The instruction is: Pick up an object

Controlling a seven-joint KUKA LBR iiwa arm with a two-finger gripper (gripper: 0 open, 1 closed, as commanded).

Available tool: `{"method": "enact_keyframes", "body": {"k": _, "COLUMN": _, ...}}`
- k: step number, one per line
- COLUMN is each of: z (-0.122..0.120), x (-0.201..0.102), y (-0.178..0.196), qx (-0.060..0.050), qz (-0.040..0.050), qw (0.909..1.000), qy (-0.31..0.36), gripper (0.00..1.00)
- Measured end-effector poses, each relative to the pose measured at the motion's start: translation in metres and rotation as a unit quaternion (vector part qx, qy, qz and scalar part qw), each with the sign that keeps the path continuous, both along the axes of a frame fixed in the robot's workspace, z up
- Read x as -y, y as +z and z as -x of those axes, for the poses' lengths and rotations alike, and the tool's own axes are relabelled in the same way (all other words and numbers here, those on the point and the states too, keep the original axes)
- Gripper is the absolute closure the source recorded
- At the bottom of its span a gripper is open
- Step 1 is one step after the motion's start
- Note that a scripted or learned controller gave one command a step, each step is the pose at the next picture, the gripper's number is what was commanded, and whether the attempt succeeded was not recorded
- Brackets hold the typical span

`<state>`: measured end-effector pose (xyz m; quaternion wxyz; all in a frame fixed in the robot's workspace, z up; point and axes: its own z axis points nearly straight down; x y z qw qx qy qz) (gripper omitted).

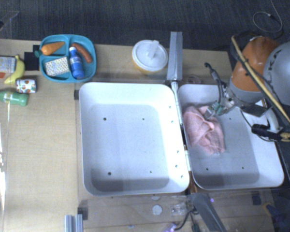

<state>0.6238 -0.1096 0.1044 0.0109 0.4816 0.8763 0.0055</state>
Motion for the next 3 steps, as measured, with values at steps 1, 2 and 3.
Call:
{"method": "enact_keyframes", "body": {"k": 1, "z": 0.055, "x": 0.003, "y": 0.054, "qx": -0.009, "qz": 0.0008, "qw": 0.9960, "qy": 0.089, "gripper": 1.00}}
{"method": "enact_keyframes", "body": {"k": 2, "z": 0.027, "x": -0.008, "y": 0.019, "qx": -0.010, "qz": 0.0006, "qw": 0.9968, "qy": 0.080, "gripper": 1.00}}
{"method": "enact_keyframes", "body": {"k": 3, "z": -0.035, "x": -0.031, "y": 0.081, "qx": -0.009, "qz": -0.0006, "qw": 0.9992, "qy": -0.038, "gripper": 1.00}}
